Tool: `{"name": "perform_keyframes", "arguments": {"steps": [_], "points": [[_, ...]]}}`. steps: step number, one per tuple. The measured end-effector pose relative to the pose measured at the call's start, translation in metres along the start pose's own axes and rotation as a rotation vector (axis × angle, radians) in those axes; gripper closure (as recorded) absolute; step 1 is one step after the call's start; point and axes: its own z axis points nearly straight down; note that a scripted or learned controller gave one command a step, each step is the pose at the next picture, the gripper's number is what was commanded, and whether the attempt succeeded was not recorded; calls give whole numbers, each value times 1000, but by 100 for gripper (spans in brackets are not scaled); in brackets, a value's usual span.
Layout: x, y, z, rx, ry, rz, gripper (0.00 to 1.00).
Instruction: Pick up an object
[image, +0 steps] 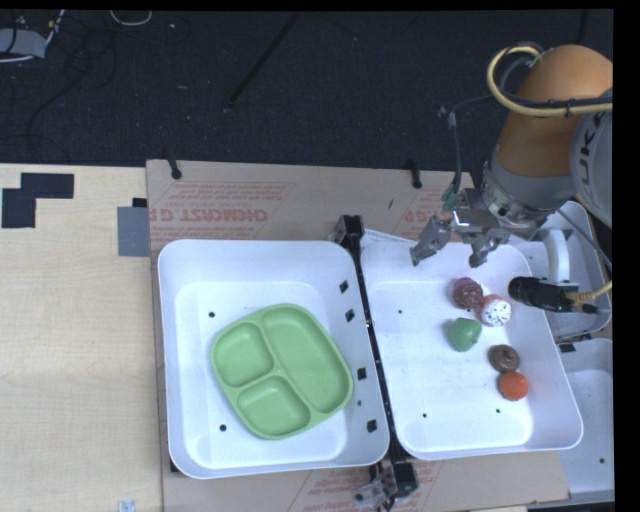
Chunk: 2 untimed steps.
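Bench (two white bins)

You're looking at robotics lab test cell, not home or kitchen. Signs: industrial arm with orange band and exposed yellow cable loop reaching in from right; two shallow white bins clipped side by side on cardboard sheet; plain wooden bench with black and grey tape marks; loose cables on dark carpet behind. Green divided plate and small toy-like items read as test props.
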Motion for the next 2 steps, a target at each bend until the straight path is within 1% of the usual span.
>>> {"name": "perform_keyframes", "arguments": {"steps": [1,2], "points": [[0,2,-8,-13,-1,-1,0],[-2,-4,55,-7,-1,-1,0]]}}
